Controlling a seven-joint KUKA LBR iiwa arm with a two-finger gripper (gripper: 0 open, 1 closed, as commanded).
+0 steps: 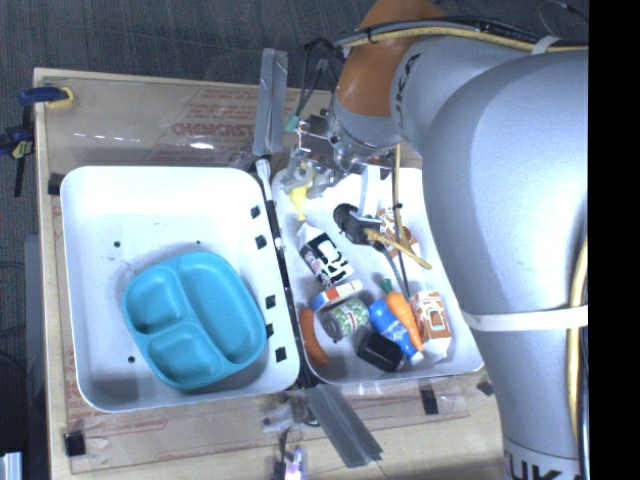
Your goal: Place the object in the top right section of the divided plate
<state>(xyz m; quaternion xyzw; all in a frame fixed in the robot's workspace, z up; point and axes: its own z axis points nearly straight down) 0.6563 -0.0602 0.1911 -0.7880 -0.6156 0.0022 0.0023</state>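
The gripper [303, 173], its grip impossible to judge, hangs over the right bin's [432, 200] eleven-o'clock corner beside a yellow object [297, 202].

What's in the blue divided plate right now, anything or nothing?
Nothing. The blue divided plate lies flat in the left bin with all three sections bare; the loose objects are all in the right bin.

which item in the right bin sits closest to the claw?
The yellow piece at the bin's upper left corner, right under the claw. The carrot, green can and black block lie lower.
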